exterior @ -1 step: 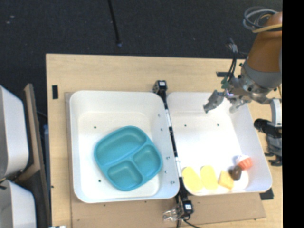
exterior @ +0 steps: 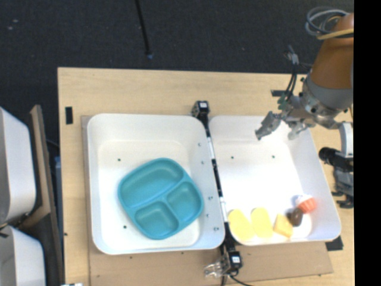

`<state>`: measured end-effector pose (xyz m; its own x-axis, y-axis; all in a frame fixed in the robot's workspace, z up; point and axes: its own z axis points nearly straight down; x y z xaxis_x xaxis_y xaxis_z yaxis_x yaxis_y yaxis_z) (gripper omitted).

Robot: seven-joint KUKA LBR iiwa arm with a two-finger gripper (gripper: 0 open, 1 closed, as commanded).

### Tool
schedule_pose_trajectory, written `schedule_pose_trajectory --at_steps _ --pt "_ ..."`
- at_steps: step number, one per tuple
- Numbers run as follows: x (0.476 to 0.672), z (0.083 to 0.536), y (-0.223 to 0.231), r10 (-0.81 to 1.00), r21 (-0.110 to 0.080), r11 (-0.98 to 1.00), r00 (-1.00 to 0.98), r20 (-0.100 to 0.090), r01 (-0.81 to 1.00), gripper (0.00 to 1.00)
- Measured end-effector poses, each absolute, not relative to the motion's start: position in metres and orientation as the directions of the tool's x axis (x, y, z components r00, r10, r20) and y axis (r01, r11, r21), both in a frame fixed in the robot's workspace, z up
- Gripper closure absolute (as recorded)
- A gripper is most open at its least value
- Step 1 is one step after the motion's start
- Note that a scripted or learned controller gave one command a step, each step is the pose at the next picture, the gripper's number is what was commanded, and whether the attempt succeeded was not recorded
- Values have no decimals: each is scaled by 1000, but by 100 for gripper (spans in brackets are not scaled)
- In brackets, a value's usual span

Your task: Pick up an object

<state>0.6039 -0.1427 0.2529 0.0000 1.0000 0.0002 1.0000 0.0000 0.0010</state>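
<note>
Nothing is being lifted yet: the gripper (exterior: 283, 125) is hanging open and empty, well apart from the small yellow plastic pieces (exterior: 250, 223).

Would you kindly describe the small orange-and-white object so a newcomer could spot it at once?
Start at the right-hand white bin and go to its near right corner, where small items cluster. The small orange-and-white object lies furthest right, above a dark brown piece; its neighbours are yellow.

Blue three-compartment plate (exterior: 159, 198) flat in left bin; small yellow, brown, orange pieces (exterior: 271, 221) clustered along right bin's near wall.
</note>
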Motion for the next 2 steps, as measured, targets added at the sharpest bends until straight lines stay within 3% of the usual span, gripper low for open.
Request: schedule_pose_trajectory --at_steps 2 --pt "603 148 -145 1000 -3 -1 1 0 1000 0"
